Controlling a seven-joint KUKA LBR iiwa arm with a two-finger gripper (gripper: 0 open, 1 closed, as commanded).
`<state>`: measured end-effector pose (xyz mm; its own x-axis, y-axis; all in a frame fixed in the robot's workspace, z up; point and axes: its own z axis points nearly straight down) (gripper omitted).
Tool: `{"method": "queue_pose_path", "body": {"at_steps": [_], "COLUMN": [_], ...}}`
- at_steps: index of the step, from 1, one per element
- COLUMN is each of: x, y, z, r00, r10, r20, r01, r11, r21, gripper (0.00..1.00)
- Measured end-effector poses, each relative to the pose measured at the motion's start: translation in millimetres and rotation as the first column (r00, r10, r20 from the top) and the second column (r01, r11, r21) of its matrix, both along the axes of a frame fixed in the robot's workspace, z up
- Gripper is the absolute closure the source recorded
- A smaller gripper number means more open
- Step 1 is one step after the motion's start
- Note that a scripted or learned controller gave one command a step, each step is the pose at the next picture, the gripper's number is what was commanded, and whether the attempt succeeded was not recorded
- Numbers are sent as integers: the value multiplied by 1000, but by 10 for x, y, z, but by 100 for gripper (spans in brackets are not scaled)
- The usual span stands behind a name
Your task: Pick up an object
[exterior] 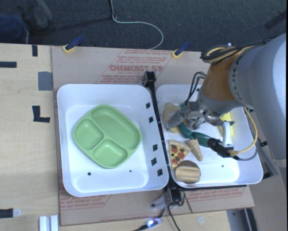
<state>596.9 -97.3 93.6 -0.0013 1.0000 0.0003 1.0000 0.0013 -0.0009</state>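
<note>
My gripper [181, 118] is low over the left part of the right bin [245, 177], under the arm's orange band [220, 81]. A pale tan piece [169, 111] lies right beside it on its left, touching or almost touching; whether it is held cannot be made out. A teal-handled item [186, 131] lies just below the gripper. Toward the front lie a toy pizza slice [178, 152], a tan wedge [196, 150] and a round brown bun [187, 172].
The left bin [69, 177] holds a green divided plate [107, 136]. A white and yellow item [227, 130] lies at the right of the right bin, beside a black-ended yellow cable [221, 148]. The bins' dividing walls [157, 129] run close to the gripper's left.
</note>
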Motion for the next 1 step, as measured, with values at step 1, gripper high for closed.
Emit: {"method": "queue_pose_path", "body": {"at_steps": [1], "x": [-5], "y": [6], "z": [90], "r00": [1000], "r10": [1], "r20": [-2], "r01": [-1], "r11": [1000], "r21": [0], "gripper": [100]}}
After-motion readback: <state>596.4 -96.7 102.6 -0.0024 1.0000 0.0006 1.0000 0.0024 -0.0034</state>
